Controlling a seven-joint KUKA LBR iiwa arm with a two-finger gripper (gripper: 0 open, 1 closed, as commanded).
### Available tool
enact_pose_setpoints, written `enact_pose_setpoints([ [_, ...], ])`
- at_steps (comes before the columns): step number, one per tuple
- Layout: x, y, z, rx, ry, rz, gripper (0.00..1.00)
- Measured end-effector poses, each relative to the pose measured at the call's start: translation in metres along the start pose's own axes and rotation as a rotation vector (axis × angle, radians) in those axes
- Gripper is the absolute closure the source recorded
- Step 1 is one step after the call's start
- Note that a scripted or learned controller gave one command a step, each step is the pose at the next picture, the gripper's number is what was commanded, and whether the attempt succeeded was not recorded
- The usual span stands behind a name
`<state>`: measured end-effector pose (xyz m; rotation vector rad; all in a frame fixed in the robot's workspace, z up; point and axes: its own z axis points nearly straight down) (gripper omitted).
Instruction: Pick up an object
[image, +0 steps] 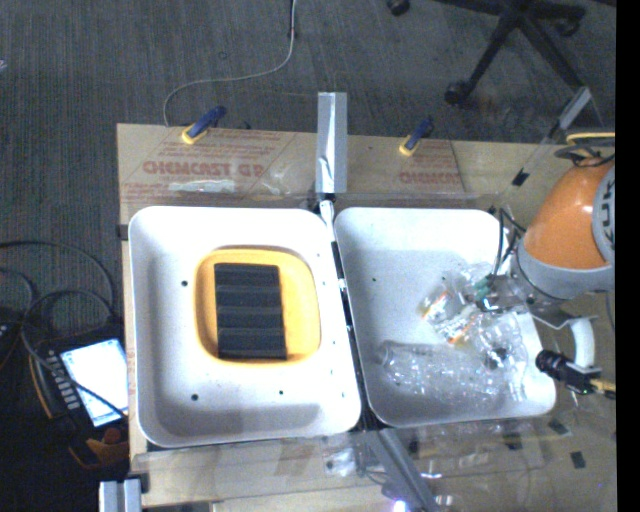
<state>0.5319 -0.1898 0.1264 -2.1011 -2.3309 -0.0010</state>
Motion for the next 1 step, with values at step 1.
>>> enact_pose_setpoints([
  [1, 0.0528, 0.037, -0.0653, 0.0, -0.003, 0.205, 1.0],
])
